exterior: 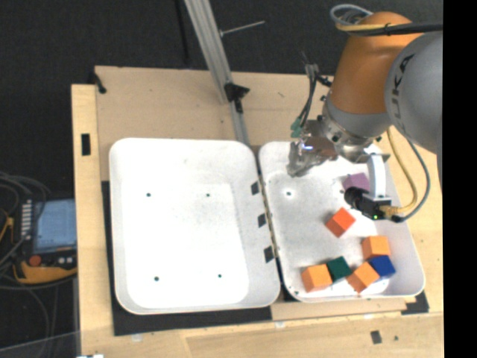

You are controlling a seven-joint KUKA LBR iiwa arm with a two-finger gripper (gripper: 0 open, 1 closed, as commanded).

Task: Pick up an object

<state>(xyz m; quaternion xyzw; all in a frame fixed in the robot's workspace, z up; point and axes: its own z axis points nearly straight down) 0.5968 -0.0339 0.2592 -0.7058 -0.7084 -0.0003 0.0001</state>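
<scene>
Fingers of the two-finger gripper: I cannot tell their state. Nothing is visibly held, so the pick seems undone. Coloured blocks, including an orange cube, lie toward the near right of the right white bin, leaving open floor under the gripper.
</scene>
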